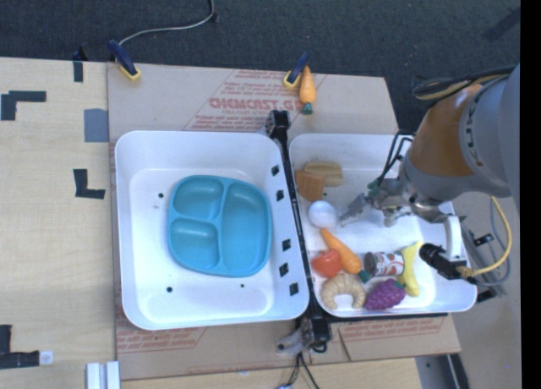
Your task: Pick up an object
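White egg point(321, 213) lies in the right bin point(372, 144), just beside the carrot point(342, 249). Gripper point(355, 208) hangs over the same bin with fingers spread, holding nothing. Egg sits immediately left of the fingertips, toward the divider; approach leftward and down.

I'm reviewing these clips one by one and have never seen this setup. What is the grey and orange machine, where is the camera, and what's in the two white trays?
One camera looks down at a slant on a bench. The grey and orange machine is a robot arm reaching in from the right; its tool hangs over the right bin, with nothing seen between its fingers. That bin holds toy food: bread, a white egg, carrot, tomato, croissant, grapes, banana and a small can. The left bin holds a blue divided plate.
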Tool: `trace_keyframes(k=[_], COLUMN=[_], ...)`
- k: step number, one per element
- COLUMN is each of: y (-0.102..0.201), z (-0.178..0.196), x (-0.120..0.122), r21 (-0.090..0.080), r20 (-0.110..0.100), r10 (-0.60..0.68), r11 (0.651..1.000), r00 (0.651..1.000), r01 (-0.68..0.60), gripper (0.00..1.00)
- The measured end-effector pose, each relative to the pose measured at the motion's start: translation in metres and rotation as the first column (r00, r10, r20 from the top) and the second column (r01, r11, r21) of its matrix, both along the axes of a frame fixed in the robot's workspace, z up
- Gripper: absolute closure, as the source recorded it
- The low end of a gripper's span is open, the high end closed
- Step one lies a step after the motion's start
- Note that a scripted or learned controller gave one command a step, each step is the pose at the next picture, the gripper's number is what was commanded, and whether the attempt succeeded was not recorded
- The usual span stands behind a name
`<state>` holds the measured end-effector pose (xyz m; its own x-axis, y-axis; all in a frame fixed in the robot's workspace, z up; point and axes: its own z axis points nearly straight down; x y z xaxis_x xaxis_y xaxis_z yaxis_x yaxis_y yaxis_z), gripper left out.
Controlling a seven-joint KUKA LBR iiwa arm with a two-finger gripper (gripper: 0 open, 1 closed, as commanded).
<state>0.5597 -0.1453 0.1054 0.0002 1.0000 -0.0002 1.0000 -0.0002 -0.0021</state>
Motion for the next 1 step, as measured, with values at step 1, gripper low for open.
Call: trace_keyframes(k=[1], y=[0.0789], z=[0.0791], x=[0.0333], r21=[0.001], r20=[0.003], r10=[0.003], r11=[1.000], r00=[1.000], r01=[-0.003], gripper=[0.00])
